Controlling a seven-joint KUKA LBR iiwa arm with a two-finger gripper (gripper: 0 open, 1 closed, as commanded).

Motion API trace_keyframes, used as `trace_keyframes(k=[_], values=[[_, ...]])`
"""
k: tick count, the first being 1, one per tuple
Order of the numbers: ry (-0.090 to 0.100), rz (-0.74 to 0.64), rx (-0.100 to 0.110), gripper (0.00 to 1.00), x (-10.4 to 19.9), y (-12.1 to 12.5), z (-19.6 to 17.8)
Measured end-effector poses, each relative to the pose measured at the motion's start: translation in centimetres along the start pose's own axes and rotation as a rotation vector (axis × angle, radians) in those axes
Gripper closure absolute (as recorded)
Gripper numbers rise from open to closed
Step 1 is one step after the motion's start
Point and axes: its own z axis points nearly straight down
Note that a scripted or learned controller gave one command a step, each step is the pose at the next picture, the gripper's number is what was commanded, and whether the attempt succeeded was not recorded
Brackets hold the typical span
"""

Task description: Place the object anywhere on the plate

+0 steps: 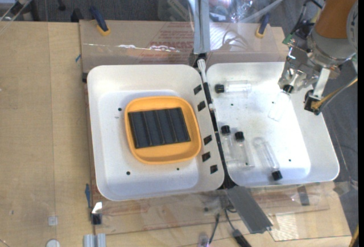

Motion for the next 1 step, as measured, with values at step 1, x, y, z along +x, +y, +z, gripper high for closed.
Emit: trace_keyframes(k=[1], values=[[0.002,-0.181,0.000,1.00,4.09,-0.64,0.90]])
